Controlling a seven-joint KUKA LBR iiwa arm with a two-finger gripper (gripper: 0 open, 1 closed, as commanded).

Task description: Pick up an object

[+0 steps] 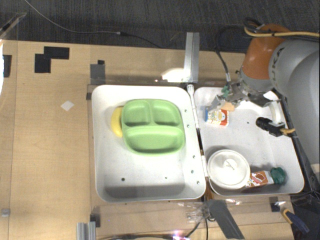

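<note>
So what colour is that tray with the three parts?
Light green; the tray shows plainly in the camera view, left bin.

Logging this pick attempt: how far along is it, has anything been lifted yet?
Done: the arm has reached into the right bin, and its gripper sits low over the small carton near the back. In hand: nothing visibly lifted; the carton appears to rest on the bin floor. Left: grasp and raise an object. The white bowl and green divided plate lie untouched.
</note>
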